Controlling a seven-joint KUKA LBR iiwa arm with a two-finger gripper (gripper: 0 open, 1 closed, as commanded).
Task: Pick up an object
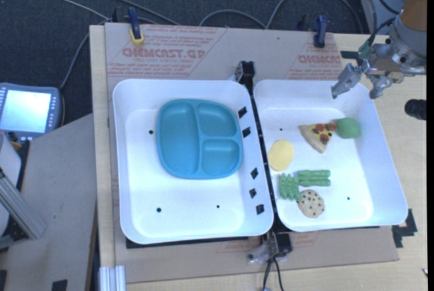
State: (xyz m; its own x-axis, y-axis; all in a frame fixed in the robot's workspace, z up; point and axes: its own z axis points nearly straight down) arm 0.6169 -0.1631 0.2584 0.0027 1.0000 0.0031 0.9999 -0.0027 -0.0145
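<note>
The arm (415,25) is grey, an orange band above its wrist, black cables trailing beside it — ending in a gripper (359,83) with two grey metal fingers (344,83).

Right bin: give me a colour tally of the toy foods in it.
Yellow: 1, a lemon-like piece
Green: 2, a round piece and an asparagus bunch
Tan or multicoloured: 2, a pizza slice and a cookie
Total: 5

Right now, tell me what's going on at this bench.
The arm's gripper hangs open over the far edge of the right bin, holding nothing. Below it lie a pizza slice, a green ball, a yellow piece, green stalks and a cookie. A blue tray sits in the left bin.
</note>
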